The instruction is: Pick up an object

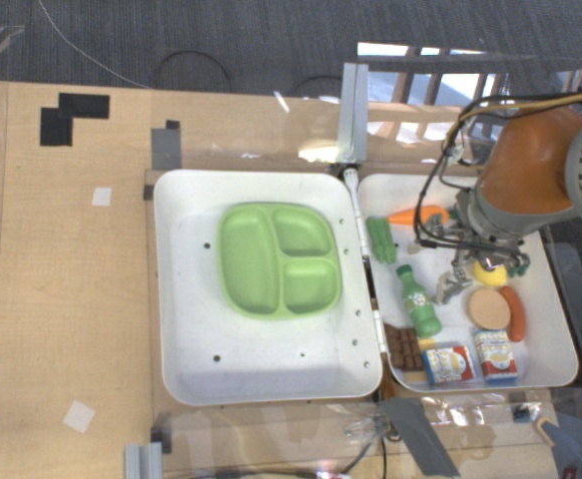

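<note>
The right bin (560, 357) holds several toy foods. Among them are a green bottle (419, 300), a green pod (380, 239), an orange carrot (417, 217), a round tan bun (489, 309) and a red sausage (515, 310). A chocolate bar (402, 346) and two small cartons (447, 363) (496, 355) lie along the near edge. My gripper (482, 267) hangs low over the middle of this bin, right above a small yellow piece (489, 269) that it partly hides. The orange-banded wrist covers the bin's far right.
The left bin (191, 357) carries a light green divided plate (278, 258). A metal post (353, 108) stands behind the bins' shared wall. Black cables loop around the wrist. Bare wooden bench stretches to the left.
</note>
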Robot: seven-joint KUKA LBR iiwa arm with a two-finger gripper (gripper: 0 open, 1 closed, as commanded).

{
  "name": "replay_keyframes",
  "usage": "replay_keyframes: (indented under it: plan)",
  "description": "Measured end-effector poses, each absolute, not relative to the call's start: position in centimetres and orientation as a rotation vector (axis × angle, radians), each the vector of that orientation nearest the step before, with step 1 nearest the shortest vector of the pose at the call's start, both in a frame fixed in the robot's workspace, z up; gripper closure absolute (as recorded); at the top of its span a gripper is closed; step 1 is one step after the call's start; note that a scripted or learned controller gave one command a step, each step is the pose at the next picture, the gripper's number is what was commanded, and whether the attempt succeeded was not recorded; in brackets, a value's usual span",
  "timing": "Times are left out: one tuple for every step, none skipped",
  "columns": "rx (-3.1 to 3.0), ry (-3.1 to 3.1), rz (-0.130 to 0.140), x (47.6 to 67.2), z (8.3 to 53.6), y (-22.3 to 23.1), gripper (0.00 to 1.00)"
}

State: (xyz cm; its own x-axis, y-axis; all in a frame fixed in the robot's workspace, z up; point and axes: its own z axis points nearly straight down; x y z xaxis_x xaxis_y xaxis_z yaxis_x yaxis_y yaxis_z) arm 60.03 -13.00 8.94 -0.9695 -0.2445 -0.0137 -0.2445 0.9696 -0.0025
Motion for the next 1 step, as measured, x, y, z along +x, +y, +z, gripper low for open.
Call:
replay_keyframes:
  plan:
    - [-0.289,3.112,-0.004,55.89,9.08,-9.58,0.0]
